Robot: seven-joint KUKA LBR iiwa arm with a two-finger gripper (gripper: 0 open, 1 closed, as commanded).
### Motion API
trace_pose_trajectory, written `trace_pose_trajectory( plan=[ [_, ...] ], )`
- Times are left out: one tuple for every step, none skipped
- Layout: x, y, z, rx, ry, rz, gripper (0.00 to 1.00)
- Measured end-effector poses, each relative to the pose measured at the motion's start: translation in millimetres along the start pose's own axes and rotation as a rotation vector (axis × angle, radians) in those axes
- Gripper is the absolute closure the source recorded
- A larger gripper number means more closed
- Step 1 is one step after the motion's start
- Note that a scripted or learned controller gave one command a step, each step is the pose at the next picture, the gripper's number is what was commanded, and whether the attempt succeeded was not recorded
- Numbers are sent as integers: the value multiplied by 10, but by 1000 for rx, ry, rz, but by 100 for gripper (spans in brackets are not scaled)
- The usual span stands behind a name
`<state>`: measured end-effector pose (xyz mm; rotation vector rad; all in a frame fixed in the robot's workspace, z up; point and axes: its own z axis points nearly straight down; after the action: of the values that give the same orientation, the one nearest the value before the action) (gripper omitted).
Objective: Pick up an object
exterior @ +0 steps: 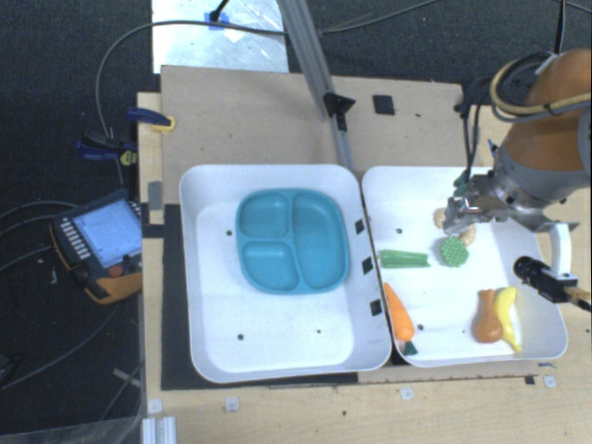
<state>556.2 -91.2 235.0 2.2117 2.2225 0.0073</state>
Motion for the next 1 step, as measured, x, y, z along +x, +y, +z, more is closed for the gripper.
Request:
trace_pose_trajectory(
  plan=[
    [475,-87,107,7,2,-4,100]
  ],
)
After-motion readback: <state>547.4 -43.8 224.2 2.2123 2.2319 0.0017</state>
